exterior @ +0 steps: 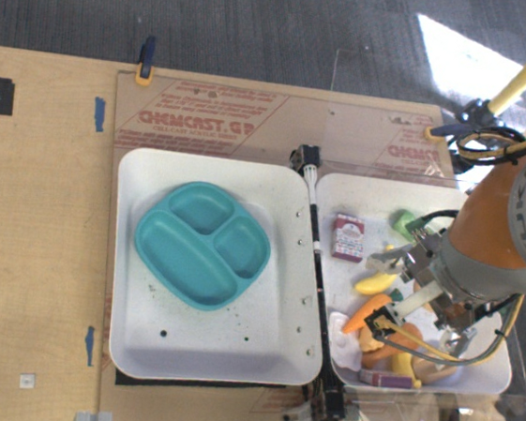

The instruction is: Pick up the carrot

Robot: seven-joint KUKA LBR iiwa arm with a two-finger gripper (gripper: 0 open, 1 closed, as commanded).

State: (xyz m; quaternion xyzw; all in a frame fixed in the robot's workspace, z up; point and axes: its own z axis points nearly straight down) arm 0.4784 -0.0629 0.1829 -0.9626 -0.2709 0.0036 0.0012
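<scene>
The carrot (pixel 358 317) is an orange piece lying in the right bin (pixel 499 378), near its left wall and towards the front. My gripper (pixel 397 261) hangs over the middle of that bin, just above and to the right of the carrot, beside a yellow food piece (pixel 374 284). The wrist and its fittings cover part of the bin's contents. I see nothing between the fingers.
The left bin (pixel 136 332) holds a teal divided plate (pixel 203 243). In the right bin lie a small maroon box (pixel 348 237), a green item (pixel 405 220) at the back, and orange, yellow and tan toy foods (pixel 406 361) at the front.
</scene>
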